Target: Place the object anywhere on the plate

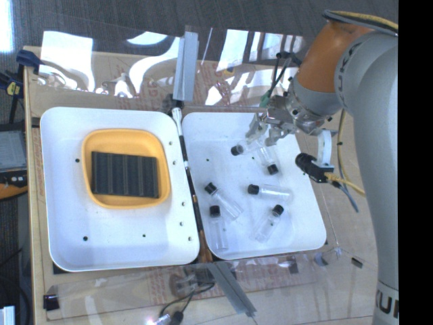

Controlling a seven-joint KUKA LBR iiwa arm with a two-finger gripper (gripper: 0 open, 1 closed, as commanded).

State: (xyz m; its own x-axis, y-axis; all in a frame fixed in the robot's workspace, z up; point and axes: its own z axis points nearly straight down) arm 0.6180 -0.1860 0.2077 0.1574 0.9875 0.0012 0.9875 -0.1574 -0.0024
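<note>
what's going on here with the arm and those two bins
A grey robot arm with an orange band reaches in over the right white bin, its gripper above the far end of that bin. Several small clear vials with black caps lie scattered there. The left white bin holds a yellow rounded plate with a dark ribbed insert. No vial is on the plate yet.

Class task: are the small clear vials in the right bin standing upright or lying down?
Lying down: each vial rests lengthwise on the right bin floor, black cap sideways.
</note>
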